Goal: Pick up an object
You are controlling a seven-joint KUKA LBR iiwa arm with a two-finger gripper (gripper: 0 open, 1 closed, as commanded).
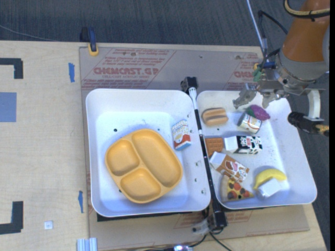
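The grey arm with its orange band point(306, 33) comes in from the right and bends down over the far edge of the right bin point(301, 161), ending in the hand point(253, 97), which hangs just above that bin's far side. Its two fingers point(243, 98) are spread apart with nothing between them; the nearest things are a purple item point(258, 112) and a small jar point(249, 122) just below them. Two shallow white bins sit side by side on the counter point(42, 156). The left bin point(99, 140) holds two things: one yellow divided plate point(143, 164) and one small carton point(181, 134) near the bin's right wall. The right bin holds more: one hot dog point(214, 116), one black-and-white carton point(247, 144), one orange cracker point(213, 145), one brown packet point(230, 167), one pizza slice point(235, 189), and one banana point(270, 175) with a white piece point(269, 189) touching it.
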